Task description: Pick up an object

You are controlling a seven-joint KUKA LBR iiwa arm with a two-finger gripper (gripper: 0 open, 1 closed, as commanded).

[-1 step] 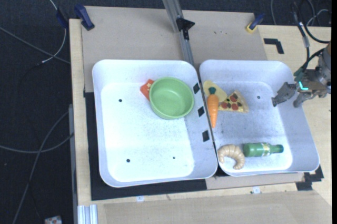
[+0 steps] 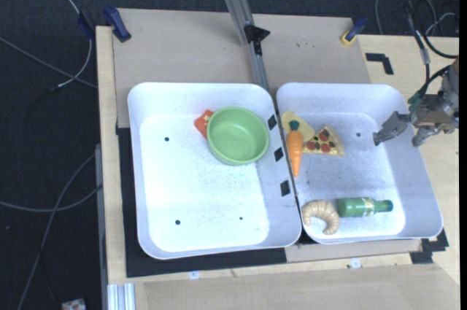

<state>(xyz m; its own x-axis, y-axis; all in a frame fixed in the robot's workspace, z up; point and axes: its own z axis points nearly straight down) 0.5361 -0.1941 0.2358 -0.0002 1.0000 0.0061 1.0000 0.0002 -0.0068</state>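
In the right bin [image 2: 408,177] lie an orange carrot [image 2: 294,149], a pizza slice [image 2: 324,143], a croissant [image 2: 322,217] and a green bottle [image 2: 363,208] on its side. A green bowl [image 2: 237,135] sits in the left bin [image 2: 182,192], partly covering a red-orange piece [image 2: 202,123]. My gripper [image 2: 402,135] hangs over the right bin's upper right part, open, with nothing between its fingers. It is well to the right of the pizza slice and above the bottle.
A yellow piece [image 2: 290,119] lies behind the carrot's top. A metal rail [image 2: 237,2] runs from the top down to the gap between the bins. Blue [image 2: 117,24] and yellow [image 2: 354,30] clamps hold the board's far corners.
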